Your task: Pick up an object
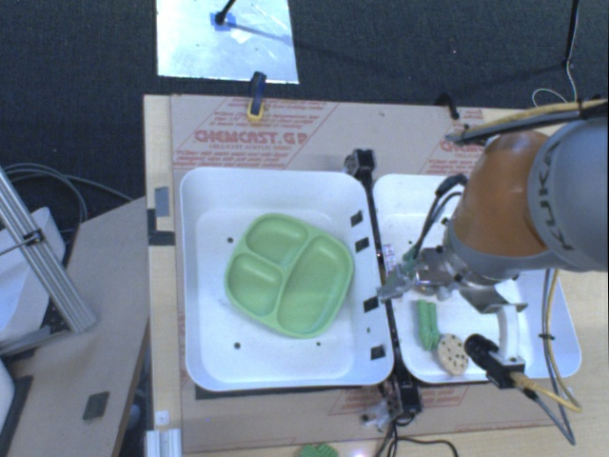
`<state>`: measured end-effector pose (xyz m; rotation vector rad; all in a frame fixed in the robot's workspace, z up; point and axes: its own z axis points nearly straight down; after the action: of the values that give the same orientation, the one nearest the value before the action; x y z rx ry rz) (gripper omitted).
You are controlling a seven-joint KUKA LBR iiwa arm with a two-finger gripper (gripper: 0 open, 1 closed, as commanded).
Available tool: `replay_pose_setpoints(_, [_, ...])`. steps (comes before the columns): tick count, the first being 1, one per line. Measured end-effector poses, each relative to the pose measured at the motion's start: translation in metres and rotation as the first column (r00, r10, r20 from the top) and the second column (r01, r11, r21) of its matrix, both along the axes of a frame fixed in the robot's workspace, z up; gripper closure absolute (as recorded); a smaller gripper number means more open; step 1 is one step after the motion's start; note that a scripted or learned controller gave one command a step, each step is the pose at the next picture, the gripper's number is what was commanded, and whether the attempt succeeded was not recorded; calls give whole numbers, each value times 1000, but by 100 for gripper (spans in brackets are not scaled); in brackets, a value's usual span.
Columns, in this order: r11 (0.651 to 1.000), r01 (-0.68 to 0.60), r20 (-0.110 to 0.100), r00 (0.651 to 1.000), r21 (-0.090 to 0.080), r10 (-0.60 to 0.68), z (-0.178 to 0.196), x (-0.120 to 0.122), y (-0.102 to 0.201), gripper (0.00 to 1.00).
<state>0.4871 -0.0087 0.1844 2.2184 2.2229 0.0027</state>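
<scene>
Step in hand: the reach; nothing looks lifted yet, so the pick seems not yet made.
Arm: the arm (504, 198) comes in from the right and hangs over the right bin (404, 208), covering much of its middle.
Hand: the hand (398, 284) sits low at the left side of the right bin, close to the wall it shares with the left bin (205, 208).
Hand state: cannot tell whether it is spread or pressed together; the wrist hides the tip, and nothing can be seen pinched in it.
Task's things, right bin: a short green stick (426, 324) lies just near-side of the hand, and a round speckled cookie (451, 353) lies beside the stick's near end, touching it or nearly so.
Task's thing, left bin: a green plate (290, 274) with three compartments lies flat in the middle, well apart from the hand.
Likely target: a guess only, the green stick, being the closest thing to the hand.
Next move calls for: shifting the hand a little toward the near side to centre it over the stick, turning it across the stick's narrow width, then lowering and closing.
Risk: the shared bin wall is close on the left, and the cookie may get nudged.
Worktop: the worktop (314, 131) carries both bins side by side.
</scene>
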Motion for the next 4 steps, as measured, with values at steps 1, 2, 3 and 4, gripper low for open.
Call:
replay_pose_setpoints(1, [1000,0,0,1000,0,0,0,0,0,0])
replay_pose_setpoints(2, [1000,0,0,1000,0,0,0,0,-5,0])
replay_pose_setpoints(3, [1000,0,0,1000,0,0,0,0,-5,0])
replay_pose_setpoints(4, [1000,-9,11,1000,2,9,126,1,51,0])
